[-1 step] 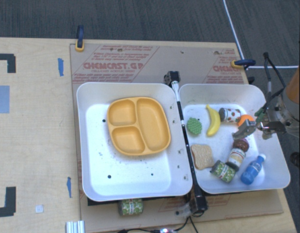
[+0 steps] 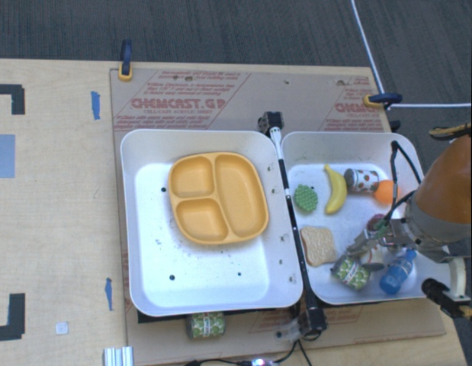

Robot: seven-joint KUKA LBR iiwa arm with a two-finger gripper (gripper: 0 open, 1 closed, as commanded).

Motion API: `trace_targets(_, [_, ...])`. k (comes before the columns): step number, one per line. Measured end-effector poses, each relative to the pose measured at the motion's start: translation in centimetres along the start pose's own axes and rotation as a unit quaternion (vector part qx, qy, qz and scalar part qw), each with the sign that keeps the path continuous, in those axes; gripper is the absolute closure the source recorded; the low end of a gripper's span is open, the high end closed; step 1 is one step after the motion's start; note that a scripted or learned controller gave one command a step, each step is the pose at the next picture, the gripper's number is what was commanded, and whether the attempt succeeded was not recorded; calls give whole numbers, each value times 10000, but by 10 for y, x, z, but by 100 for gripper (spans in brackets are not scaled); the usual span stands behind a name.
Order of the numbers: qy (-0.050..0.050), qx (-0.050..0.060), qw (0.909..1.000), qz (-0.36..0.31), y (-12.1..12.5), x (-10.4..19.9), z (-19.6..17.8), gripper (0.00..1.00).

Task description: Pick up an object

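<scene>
The right bin holds a banana, a green round piece, a slice of toast, a small can, an orange ball, a green packet and a blue bottle. My gripper hangs low in this bin, reaching in from the right. It is just above the green packet, between the toast and the bottle. I see nothing lifted off the bin floor.
The left bin carries a yellow divided plate. A green can lies on the bench below the left bin. The grey arm with its orange band covers the right bin's right edge. A cable runs down between the bins.
</scene>
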State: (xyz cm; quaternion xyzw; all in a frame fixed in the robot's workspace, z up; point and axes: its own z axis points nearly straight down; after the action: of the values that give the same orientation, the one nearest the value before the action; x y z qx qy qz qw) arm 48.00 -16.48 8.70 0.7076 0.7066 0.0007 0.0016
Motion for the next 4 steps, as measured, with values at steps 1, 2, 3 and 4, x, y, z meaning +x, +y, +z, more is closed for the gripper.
trace_targets(1, [-6,-21,10000,-10,22,37,0,0])
trace_targets(2, [-16,-47,10000,-5,23,37,-10,100])
trace_targets(3, [5,5,10000,-12,35,48,-37,100])
trace_targets(4, [8,3,10000,-20,154,126,-98,100])
